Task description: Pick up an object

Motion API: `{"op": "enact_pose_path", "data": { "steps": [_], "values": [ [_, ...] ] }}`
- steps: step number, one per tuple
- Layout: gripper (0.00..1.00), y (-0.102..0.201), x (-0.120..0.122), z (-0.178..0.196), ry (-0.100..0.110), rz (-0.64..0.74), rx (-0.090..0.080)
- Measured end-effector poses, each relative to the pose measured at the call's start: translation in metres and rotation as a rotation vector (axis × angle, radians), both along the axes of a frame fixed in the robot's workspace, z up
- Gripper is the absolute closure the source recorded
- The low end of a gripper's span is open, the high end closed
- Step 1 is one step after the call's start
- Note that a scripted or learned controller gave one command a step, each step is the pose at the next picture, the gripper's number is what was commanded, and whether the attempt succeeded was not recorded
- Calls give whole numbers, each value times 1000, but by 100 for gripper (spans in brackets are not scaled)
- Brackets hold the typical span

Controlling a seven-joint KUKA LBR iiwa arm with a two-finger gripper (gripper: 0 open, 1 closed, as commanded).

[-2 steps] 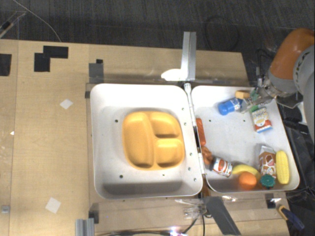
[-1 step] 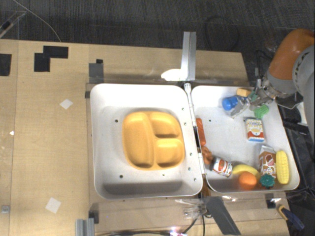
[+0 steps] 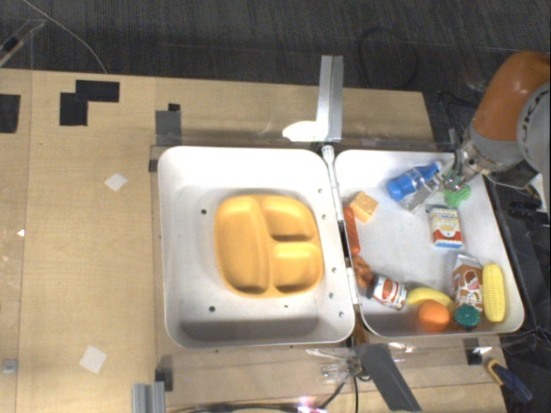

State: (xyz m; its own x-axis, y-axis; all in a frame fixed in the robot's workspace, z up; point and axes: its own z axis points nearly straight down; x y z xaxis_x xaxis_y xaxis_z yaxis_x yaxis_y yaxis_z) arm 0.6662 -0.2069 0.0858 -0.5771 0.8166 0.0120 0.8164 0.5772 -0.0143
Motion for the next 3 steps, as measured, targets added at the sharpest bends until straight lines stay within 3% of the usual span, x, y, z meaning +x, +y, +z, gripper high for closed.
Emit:
{"op": "enact_pose_path", "data": {
  "steps": [1, 2, 3],
  "values": [
    [0, 111, -39, 2, -29, 69, 2],
    [0, 91, -51, 103, -31, 68, -4],
    [0, 90, -44, 146, -23, -153, -4]
  ]
}}
